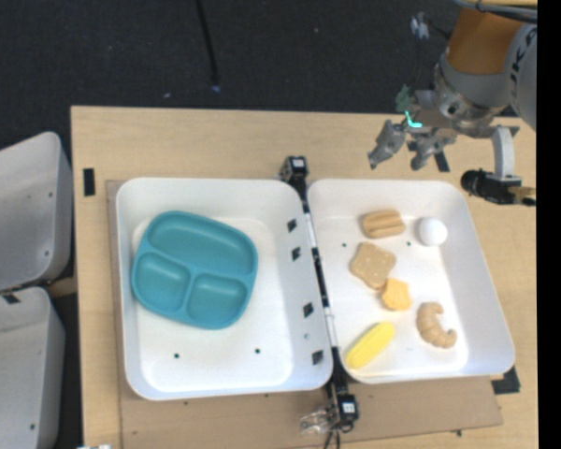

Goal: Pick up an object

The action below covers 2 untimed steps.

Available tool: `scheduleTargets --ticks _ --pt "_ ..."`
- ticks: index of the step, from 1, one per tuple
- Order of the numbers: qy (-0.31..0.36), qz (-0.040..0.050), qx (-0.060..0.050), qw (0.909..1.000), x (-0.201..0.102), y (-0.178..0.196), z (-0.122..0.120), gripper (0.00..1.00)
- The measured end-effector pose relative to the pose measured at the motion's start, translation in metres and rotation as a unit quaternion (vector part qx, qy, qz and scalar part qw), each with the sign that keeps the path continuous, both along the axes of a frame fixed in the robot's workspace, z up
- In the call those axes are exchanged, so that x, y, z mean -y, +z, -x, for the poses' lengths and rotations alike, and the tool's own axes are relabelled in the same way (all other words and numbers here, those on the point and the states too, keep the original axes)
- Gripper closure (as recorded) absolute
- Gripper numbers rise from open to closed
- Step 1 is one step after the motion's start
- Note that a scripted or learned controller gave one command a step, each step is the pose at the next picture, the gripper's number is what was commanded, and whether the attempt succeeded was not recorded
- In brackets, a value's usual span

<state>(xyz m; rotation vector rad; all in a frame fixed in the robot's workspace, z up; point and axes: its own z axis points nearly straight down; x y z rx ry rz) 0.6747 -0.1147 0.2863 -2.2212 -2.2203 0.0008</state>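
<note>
The right bin (481, 279) holds a hot-dog bun (382, 223), a white egg (433, 232), a slice of toast (371, 265), a small orange piece (396, 295), a croissant (436, 325) and a yellow corn cob (369, 345). My gripper (409, 150) hangs above the bench just beyond the right bin's far rim, up and right of the bun. Its fingers (386, 146) are spread apart with nothing between them.
The left bin (131, 344) holds a teal divided tray (195, 269). Black clips (294, 167) run along the seam between the bins. The arm's grey and orange wrist (486, 54) fills the upper right corner.
</note>
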Motion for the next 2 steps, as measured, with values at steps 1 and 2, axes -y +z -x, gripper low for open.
scheduleTargets --ticks 1,2 --pt "0.0 0.0002 0.001 1.0 0.0 0.001 -0.001 0.0" --pt "0.001 0.0012 -0.001 1.0 -0.003 -0.041 -0.001 0.0"
